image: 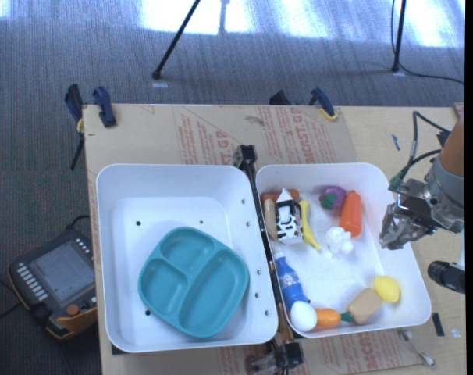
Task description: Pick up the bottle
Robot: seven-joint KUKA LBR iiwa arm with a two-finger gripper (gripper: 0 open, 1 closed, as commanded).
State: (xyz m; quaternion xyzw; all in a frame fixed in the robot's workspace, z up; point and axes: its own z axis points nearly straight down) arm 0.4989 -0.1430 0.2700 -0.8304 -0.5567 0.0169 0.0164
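Observation:
The bottle (287,278) is blue with a pale cap end and lies lengthwise along the left wall of the right bin (412,283), just above a white egg (303,316). My gripper (397,239) hangs over the right rim of that bin, well to the right of the bottle and apart from it. It is open, and nothing sits between its fingers.
The right bin also holds a cow-patterned carton (288,221), a banana (307,226), a purple fruit (331,198), an orange vegetable (350,213), a white item (338,241), a lemon (386,288), a tan piece (364,305) and a carrot (328,317). A teal divided plate (193,281) lies in the left bin (123,201).

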